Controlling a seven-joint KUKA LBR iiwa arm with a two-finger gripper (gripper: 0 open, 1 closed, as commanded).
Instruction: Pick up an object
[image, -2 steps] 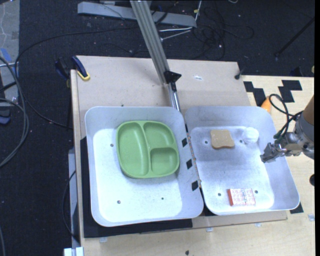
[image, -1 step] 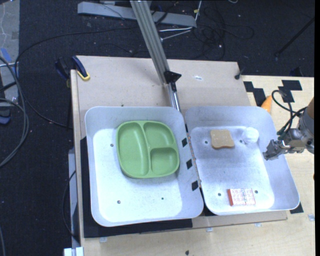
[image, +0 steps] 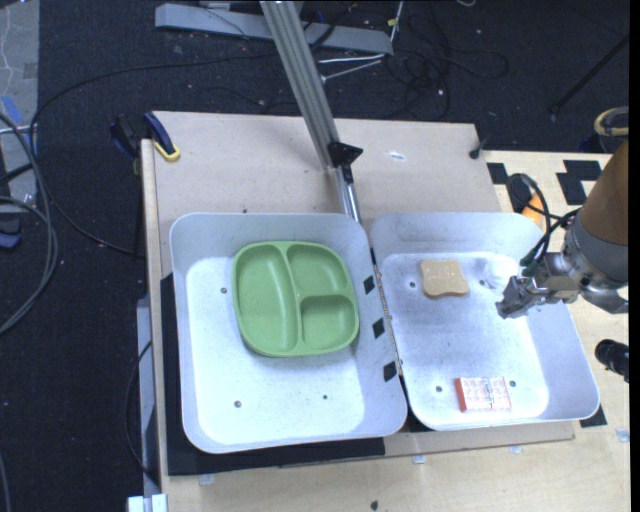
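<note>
Nearest the camera, down at the front of the right bin (image: 560, 345), lies a small red-and-white packet (image: 484, 394), flat on the floor and well apart from everything else, so it looks like an easy target with room on every side. Further back in that same bin sits a tan piece of toast (image: 444, 279), also flat, close to the back wall and near the divider side. The gripper (image: 520, 299) hangs over the right half of this bin, between the two items but off to the right of both, and sits closer to the toast than to the packet. It's dark and small from this angle, so I honestly can't tell whether the jaws are spread or closed, and I see nothing between them. My guess is it's lining up for one of the two, probably the toast, but that's just a read from where it hovers. The arm (image: 605, 225) comes in from the right edge with its orange band up top. Over in the left bin (image: 200, 400) there's a green plate (image: 296, 298) with three compartments, all bare, parked toward the back right of the bin. Being wide and low with a thin rim, it seems a harder grab for two fingers. Both bins butt together at the middle, with a few black clips (image: 381, 327) along the seam.
</note>
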